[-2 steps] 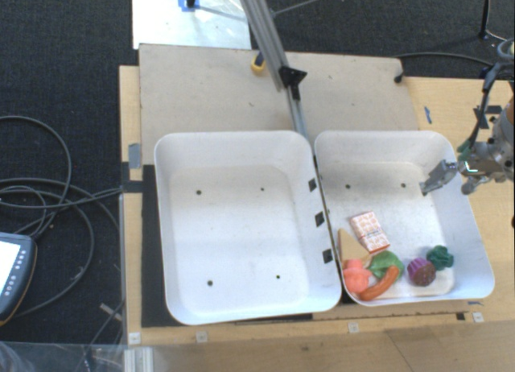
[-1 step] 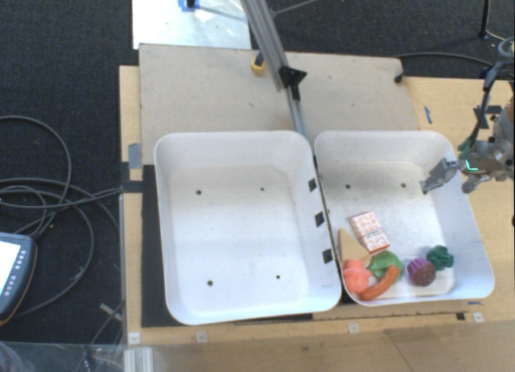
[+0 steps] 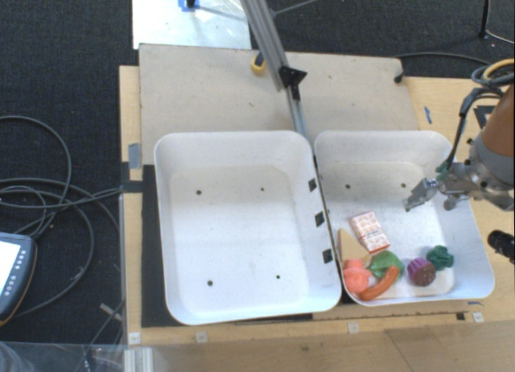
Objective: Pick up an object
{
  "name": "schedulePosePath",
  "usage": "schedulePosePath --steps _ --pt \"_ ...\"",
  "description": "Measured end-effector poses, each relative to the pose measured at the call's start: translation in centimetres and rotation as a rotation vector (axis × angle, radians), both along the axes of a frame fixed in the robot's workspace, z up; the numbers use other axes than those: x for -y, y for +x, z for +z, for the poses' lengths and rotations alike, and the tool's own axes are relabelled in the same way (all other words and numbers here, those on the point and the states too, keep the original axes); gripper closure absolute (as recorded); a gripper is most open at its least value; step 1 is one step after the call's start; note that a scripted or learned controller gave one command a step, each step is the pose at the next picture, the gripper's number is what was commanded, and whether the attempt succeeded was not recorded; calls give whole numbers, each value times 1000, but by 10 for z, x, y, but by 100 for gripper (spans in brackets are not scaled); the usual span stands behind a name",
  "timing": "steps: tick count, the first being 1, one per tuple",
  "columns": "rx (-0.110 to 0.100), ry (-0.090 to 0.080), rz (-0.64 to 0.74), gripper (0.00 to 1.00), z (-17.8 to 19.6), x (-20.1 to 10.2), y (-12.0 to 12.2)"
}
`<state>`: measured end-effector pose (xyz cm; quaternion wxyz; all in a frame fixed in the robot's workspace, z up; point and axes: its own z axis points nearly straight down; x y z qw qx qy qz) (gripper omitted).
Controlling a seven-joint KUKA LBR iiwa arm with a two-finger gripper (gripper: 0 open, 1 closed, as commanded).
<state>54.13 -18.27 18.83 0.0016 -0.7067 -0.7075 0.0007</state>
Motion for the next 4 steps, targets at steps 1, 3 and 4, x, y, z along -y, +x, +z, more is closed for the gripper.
schedulePosePath --steps 1,3,4 --pt "1 0 0 0 -44 -5 4" --pt "6 -2 -1 100 -83 -5 6" --pt "8 -3 2 100 -37 -8 1"
